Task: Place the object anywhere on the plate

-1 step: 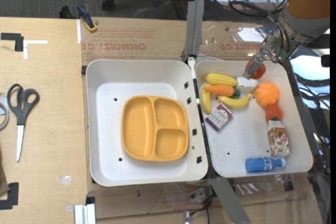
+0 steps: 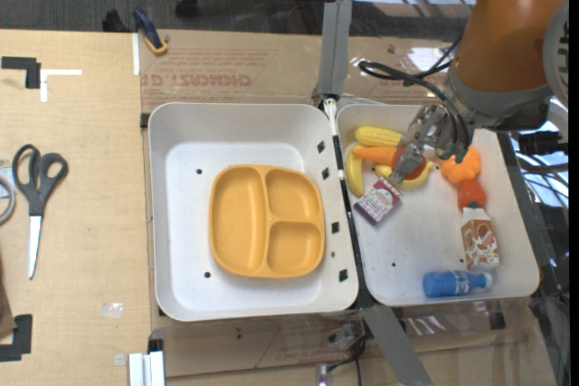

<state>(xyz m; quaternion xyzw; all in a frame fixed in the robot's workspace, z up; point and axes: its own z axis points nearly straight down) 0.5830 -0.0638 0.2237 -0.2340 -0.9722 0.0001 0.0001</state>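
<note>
Carrot (image 2: pixel 375 155) lies in the right bin (image 2: pixel 507 285), top-left corner, touching the corn (image 2: pixel 378 136) and banana (image 2: pixel 355 174). You see the gripper (image 2: pixel 409 160) low over this cluster; whether its fingers are wide or closed, you cannot tell. Crowded there; the bin's lower-left floor is bare. Left bin (image 2: pixel 172 221): one yellow plate (image 2: pixel 267 220), three compartments, bare floor on all sides. Count right bin: one small packet (image 2: pixel 378 201), one orange toy (image 2: pixel 461 165), one carton (image 2: pixel 478 240), one blue bottle (image 2: pixel 457 283). You have scissors (image 2: pixel 36 194) on the bench at left
</note>
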